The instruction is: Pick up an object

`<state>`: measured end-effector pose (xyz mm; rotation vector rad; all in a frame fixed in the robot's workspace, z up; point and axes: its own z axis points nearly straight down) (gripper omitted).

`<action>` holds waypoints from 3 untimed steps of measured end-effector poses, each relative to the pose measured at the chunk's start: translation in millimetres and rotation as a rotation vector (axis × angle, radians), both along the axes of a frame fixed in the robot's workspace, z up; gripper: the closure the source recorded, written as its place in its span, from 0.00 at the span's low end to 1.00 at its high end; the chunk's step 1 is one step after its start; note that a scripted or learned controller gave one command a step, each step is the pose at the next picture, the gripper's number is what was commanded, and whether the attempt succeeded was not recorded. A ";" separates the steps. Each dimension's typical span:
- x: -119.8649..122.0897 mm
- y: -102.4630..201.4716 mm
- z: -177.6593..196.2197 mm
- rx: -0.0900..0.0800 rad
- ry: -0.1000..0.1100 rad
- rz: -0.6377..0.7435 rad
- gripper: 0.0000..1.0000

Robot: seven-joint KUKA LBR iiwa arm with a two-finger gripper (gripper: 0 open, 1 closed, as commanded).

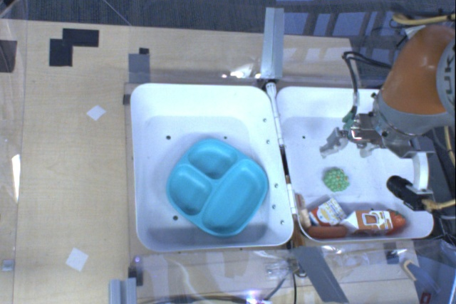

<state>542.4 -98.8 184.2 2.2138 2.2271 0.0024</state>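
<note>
So the claw (335, 144) is hovering over the right bin (313, 110), and honestly the fingers look spread apart with nothing between them. The green ball (336, 179) sits just below it toward the camera, not touching. Further out the same way, against the bin's near wall, there's a little heap: a small packet (330, 210), a hot dog (329, 230) and an orange bottle (375, 221). Off to the claw's left, in the other bin, a blue divided plate (217, 186) lies well apart. Looks like the approach step, nothing grabbed yet. Next move probably means lining up over the ball, dropping down and closing.
</note>
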 end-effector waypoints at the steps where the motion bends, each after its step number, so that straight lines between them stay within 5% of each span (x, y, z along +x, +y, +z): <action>1: -50.8 -11.9 -94.2 -0.003 -0.013 0.206 0.00; 3: 80.1 -38.1 -96.5 -0.003 -0.007 0.486 0.00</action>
